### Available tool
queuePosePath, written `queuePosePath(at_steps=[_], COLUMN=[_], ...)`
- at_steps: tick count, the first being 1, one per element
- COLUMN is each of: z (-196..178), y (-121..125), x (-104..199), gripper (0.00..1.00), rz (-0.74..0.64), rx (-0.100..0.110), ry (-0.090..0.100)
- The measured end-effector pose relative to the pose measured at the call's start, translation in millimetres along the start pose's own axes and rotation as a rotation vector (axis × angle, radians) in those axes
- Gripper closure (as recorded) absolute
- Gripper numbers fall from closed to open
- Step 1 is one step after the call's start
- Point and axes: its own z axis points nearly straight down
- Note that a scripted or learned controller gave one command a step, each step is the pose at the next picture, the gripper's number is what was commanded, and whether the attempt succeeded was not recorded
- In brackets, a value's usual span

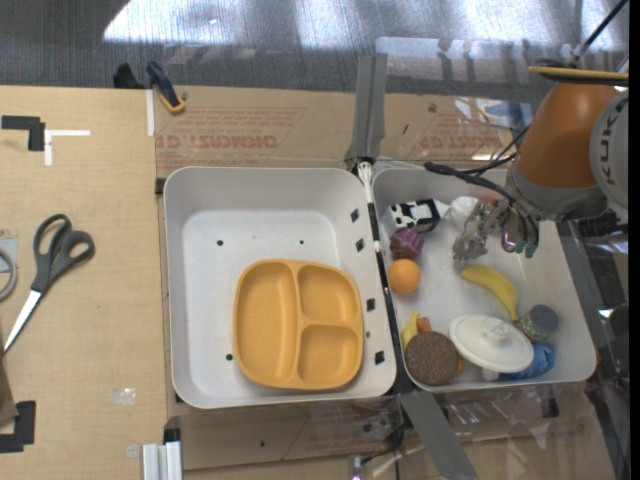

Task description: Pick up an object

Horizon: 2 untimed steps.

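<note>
A: Where does the gripper (492, 236) sit?

B: In the right bin (572, 268), toward its twelve o'clock side, below the orange band of the arm (565, 148). Its metal fingers point down; whether they are parted or closed cannot be told from this slant, and nothing is visibly between them.

A: And the objects to pick?

B: The banana (493, 285) lies just at six o'clock from the gripper. The orange ball (404, 275) is at nine o'clock, with a purple piece (406, 242) above it. At six o'clock in the bin are a white lid (491, 343) and a brown round cookie-like disc (432, 358).

A: The left bin (200, 268)?

B: It holds a yellow divided plate (297, 323). Scissors (45, 263) lie on the bench, far at nine o'clock.
</note>
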Motion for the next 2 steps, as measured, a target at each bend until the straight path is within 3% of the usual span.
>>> queuePosePath(at_steps=[1, 2], z=[-177.1, -60.2], y=[19.8, -36.9], x=[-23.8, -18.6], gripper=[1.0, 1.0], rz=[-0.188, -0.312], rx=[0.0, 0.0], ry=[-0.001, 0.005])
